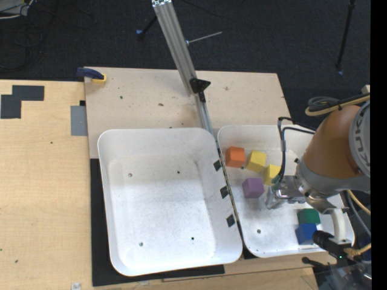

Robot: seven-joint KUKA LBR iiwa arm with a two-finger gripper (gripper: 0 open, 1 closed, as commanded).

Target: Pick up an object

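gripper [273, 197] sat low in right bin [266, 246] beside purple block [253, 188] | grip: could not tell | tip: center over block, then squeeze

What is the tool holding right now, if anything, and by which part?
Cannot be told. The tool sits low in the right bin beside the purple block, but its tips are too blurred and hidden by the arm to see anything between them.

Grey arm [338, 156] reaching in from the right, orange band above the wrist, gripper [277, 197] pointed down
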